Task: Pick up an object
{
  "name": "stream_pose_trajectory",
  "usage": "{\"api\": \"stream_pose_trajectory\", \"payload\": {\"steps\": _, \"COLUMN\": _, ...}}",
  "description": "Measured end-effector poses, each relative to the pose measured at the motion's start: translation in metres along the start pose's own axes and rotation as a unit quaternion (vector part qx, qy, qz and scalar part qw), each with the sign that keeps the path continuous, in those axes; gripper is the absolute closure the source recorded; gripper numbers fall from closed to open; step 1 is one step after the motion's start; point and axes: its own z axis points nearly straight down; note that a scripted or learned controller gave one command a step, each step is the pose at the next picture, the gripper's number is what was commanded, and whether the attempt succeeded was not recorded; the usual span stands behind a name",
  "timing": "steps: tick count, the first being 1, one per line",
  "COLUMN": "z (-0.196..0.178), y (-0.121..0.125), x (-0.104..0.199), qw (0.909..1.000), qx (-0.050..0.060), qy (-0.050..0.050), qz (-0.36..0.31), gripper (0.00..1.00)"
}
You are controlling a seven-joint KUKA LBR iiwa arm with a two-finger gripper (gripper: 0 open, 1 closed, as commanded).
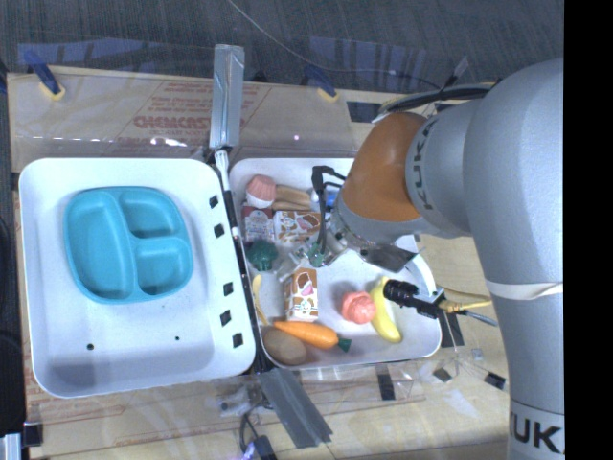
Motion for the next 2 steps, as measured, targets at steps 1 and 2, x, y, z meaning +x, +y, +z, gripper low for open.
{"api": "stream_pose_trajectory", "payload": {"steps": 1, "z": -0.094, "y": 0.040, "x": 0.075, "qw": 0.9999, "qx": -0.004, "qy": -0.001, "qz": 0.015, "gripper": 1.00}}
{"api": "stream_pose_trajectory", "payload": {"steps": 2, "z": -0.132, "y": 0.015, "x": 0.055, "qw": 0.9894, "qx": -0.001, "qy": -0.002, "qz": -0.145, "gripper": 1.00}}
